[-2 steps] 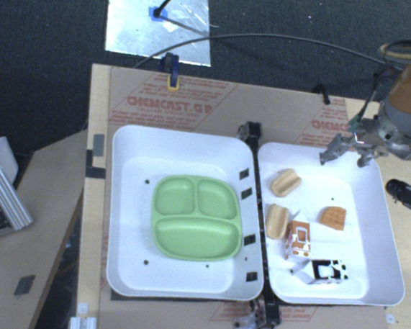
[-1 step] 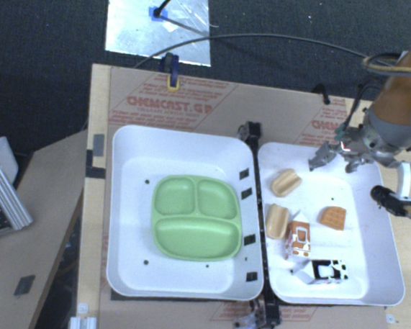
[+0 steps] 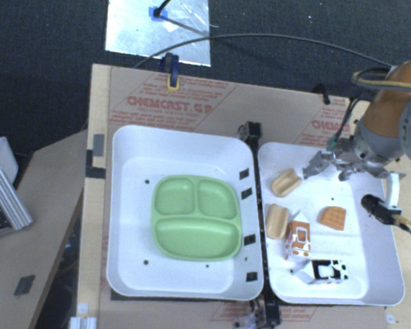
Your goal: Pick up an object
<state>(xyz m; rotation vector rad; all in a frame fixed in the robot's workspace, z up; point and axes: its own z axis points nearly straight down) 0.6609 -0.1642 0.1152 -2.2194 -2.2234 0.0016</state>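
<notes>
The hand (image 3: 329,167) hangs over the back of the right bin (image 3: 375,285), fingers spread and pinching nothing. Just beside its left fingertip, toward the front, lies a tan bun (image 3: 285,182). Farther forward in that bin are a second bun (image 3: 277,220), a waffle (image 3: 333,217), an orange-and-white carton (image 3: 299,239) and a black-and-white box (image 3: 327,271). The left bin (image 3: 127,189) holds a green tray (image 3: 197,218). Both bins sit on a board on the table (image 3: 46,203), with dark carpet behind.

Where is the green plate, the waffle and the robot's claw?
green plate (image 3: 197,217), camera view, its middle divider.
waffle (image 3: 333,217), camera view, its centre.
gripper (image 3: 328,165), camera view, between its fingertips.
</notes>
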